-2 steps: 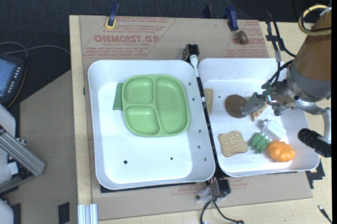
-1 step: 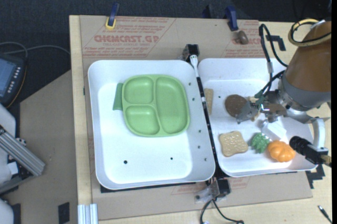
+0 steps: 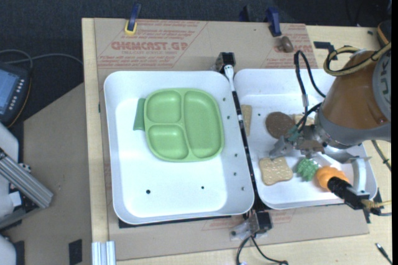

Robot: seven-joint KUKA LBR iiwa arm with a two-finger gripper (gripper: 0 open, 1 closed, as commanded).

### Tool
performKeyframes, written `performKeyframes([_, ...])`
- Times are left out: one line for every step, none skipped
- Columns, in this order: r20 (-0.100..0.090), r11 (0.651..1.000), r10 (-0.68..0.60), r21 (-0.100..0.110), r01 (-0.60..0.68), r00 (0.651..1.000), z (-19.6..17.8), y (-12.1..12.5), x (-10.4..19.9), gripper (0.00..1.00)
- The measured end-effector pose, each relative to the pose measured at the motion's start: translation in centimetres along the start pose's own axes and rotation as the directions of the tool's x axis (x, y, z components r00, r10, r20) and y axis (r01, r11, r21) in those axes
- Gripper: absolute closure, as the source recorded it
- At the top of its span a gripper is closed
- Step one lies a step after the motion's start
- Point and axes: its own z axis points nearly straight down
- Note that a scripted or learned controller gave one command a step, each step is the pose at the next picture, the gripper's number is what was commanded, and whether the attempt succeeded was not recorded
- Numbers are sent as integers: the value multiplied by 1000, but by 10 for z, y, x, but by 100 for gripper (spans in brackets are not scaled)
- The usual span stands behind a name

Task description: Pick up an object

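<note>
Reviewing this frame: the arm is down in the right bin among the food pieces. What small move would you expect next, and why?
Probably a short drop onto the tan cracker. The tool sits low in the right bin, just above that piece, with the brown disc behind it and the green piece and orange piece off to the side. I cannot see anything held yet. The green tray lies in the left bin.

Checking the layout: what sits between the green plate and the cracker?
The bins' adjoining walls, in the camera view; green plate left, cracker right.
</note>
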Motion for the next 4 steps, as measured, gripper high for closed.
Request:
performKeyframes([0,1000,0,-9,0,1000,35,2,1,0])
performKeyframes([2,1000,0,-18,0,1000,22,3,0,100])
performKeyframes([5,1000,-1,-14,1,1000,-26,-5,-2,100])
performKeyframes([5,1000,-3,-16,3,1000,-72,3,0,100])
